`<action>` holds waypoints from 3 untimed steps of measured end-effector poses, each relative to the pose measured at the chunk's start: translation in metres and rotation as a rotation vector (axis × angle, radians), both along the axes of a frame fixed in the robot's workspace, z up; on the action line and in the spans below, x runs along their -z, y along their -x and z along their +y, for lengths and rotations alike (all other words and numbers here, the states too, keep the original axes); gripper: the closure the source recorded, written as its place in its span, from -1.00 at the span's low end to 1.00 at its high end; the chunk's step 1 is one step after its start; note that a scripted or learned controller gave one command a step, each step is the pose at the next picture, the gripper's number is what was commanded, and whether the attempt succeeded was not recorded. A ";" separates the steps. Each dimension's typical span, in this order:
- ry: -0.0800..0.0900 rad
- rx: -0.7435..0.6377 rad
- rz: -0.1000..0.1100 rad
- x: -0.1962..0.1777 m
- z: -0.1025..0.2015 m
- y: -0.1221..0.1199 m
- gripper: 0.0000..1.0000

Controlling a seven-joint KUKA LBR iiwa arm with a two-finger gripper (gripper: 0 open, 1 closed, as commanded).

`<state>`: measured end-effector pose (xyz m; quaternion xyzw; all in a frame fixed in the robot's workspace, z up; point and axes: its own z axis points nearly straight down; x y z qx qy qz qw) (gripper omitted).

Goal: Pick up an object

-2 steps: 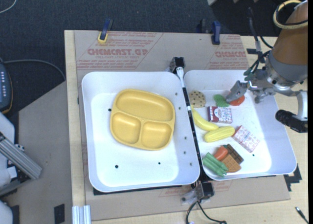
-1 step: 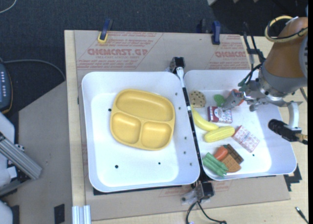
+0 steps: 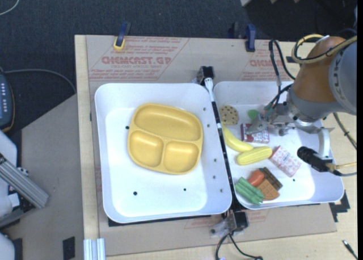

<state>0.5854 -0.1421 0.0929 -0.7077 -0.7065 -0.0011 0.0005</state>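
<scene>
Over the right white bin's (image 3: 323,193) far half, gripper (image 3: 271,118) hovers by the red-white packet (image 3: 256,134), grip state unclear; approach step, next needs a descent onto the packet, clear of the yellow banana (image 3: 235,142).

Glossy yellow plastic tray (image 3: 165,138) sits in a smooth white plastic bin (image 3: 113,156) on matt brown cardboard (image 3: 164,57).

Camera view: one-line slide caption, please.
Grey arm's end effector hovers over right white bin of toy food; yellow three-compartment plastic tray in left white bin.
</scene>
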 end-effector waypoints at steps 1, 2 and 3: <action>0.000 -0.001 -0.003 0.003 0.000 -0.003 -1.00; 0.007 -0.001 -0.019 -0.010 -0.001 -0.006 1.00; 0.004 -0.003 -0.005 -0.058 0.007 -0.005 1.00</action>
